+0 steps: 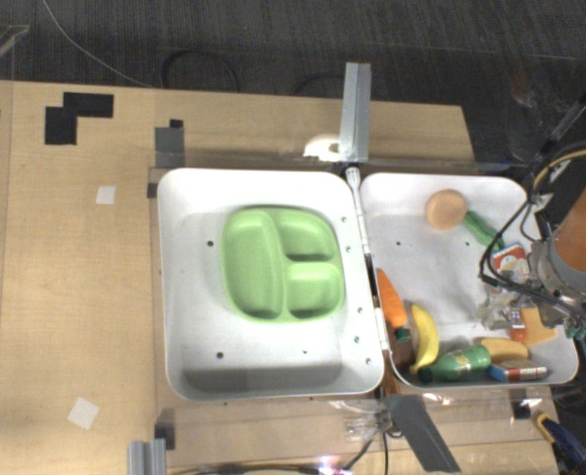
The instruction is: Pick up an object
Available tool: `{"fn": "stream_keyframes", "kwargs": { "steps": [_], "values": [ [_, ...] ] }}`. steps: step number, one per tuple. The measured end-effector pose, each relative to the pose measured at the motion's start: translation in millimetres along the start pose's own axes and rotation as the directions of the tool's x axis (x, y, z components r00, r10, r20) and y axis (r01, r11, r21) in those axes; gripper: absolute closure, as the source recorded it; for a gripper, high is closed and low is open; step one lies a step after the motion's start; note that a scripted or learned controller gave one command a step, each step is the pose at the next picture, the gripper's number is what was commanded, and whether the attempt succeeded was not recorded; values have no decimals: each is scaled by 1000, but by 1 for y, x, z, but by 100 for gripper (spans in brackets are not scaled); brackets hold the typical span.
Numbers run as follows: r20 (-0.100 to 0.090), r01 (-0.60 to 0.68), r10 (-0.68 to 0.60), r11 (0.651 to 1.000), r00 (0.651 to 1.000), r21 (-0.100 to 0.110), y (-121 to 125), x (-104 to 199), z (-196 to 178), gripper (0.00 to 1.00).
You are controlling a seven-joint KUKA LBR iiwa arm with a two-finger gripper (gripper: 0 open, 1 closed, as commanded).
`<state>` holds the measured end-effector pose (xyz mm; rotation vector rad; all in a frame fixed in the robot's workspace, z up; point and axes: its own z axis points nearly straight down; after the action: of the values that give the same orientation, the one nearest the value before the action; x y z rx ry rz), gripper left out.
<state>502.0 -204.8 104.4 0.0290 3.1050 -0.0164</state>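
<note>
The right bin [412,255] holds several toys. A tan round piece [446,209] and a green stick [479,228] lie near its far wall. An orange carrot [392,300], a yellow banana [425,334] and a green bottle [461,362] sit along the left and near sides. A yellow piece [506,349], a red and white marker [521,372] and an orange block [537,326] crowd the near right corner. My gripper [504,310] is low in that corner, just above the orange block and the yellow piece. Cables and the wrist hide its tips.
The left bin [189,295] carries a green divided tray [281,263]. A metal post [355,112] rises behind the seam between the bins. The arm's orange band [582,231] hangs over the right bin's right wall. Wooden bench top stretches off to the left.
</note>
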Motion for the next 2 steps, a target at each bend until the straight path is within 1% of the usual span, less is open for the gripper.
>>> {"fn": "stream_keyframes", "kwargs": {
  "steps": [1, 2],
  "values": [
    [-19, 150, -150, 989, 989, -10, 0, -74, -79, 100],
    [-16, 166, -166, 986, 986, -12, 31, -169, -144, 100]
  ]
}}
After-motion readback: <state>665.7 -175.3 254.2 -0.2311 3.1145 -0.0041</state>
